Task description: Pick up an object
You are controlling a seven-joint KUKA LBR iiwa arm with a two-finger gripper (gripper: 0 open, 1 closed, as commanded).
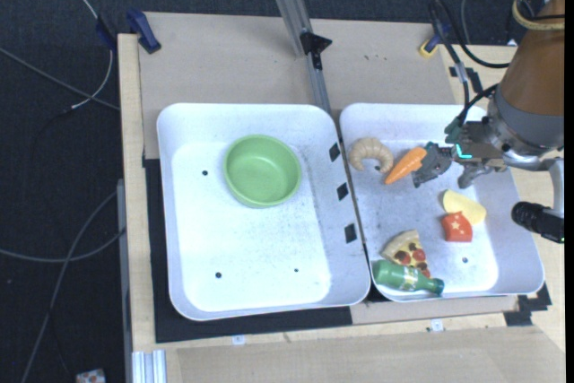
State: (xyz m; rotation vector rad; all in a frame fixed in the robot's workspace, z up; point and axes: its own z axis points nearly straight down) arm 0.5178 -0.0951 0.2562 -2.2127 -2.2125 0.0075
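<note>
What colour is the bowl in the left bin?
Light green, seen plainly in the camera view: the bowl sits in the left bin.

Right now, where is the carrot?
The carrot lies in the upper part of the right bin, between the croissant and the end effector.

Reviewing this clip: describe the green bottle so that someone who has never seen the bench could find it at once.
Start at the right-hand white bin, the one the grey arm reaches into. Go to its near edge, at the corner beside the left-hand white bin: the green bottle lies there on its side, next to the pizza slice toy. It is the one green thing in that bin; the green bowl sits in the other.
</note>
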